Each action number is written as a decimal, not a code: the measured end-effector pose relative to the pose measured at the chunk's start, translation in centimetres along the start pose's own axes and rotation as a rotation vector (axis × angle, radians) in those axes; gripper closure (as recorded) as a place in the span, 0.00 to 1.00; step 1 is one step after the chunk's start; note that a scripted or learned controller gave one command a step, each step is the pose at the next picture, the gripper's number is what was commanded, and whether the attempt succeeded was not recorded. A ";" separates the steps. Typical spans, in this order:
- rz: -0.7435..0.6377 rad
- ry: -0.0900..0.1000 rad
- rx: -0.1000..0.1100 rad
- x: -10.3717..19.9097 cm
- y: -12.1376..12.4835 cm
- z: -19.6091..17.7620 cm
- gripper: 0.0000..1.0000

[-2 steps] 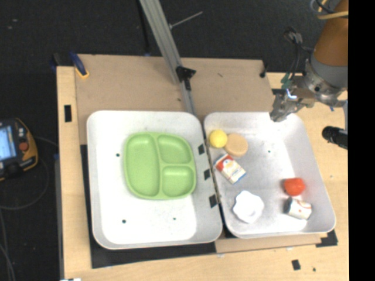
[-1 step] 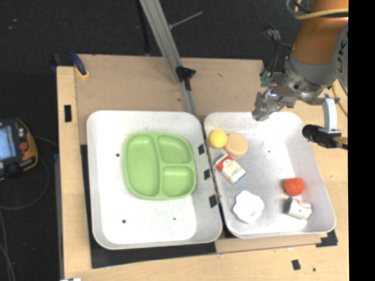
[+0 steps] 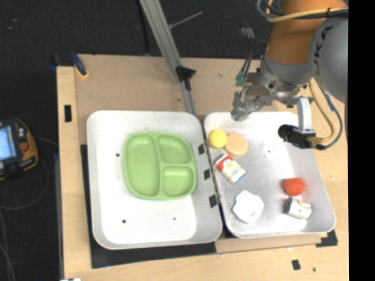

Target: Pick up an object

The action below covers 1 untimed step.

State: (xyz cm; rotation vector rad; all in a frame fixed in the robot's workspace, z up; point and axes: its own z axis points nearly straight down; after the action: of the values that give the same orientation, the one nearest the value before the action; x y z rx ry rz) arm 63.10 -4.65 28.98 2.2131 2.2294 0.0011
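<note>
The right bin [image 3: 266, 157] holds a yellow ball [image 3: 218, 138], a tan round disc [image 3: 237, 145] touching it, a red-and-white carton [image 3: 230, 168], a white crumpled piece [image 3: 248, 206], a red-orange lump [image 3: 294, 186] and a small white-and-red cup [image 3: 298, 208]. My gripper [image 3: 240, 111] hangs above the bin's far left corner, up and right of the yellow ball, and nothing shows between its fingers.
The left bin [image 3: 105, 157] bears a green tray [image 3: 159, 165] with three compartments. A grey metal rail [image 3: 167, 40] slants from the top down to the gap between the bins. A handheld device [image 3: 14, 145] lies off the bench at the left.
</note>
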 end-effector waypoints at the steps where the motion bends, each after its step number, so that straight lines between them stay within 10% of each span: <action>1: 0.001 0.000 0.002 4.7 0.5 1.4 1.00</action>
State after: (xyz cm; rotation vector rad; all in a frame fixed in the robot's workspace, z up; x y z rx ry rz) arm 63.59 0.01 27.53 2.2153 2.2287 -0.0014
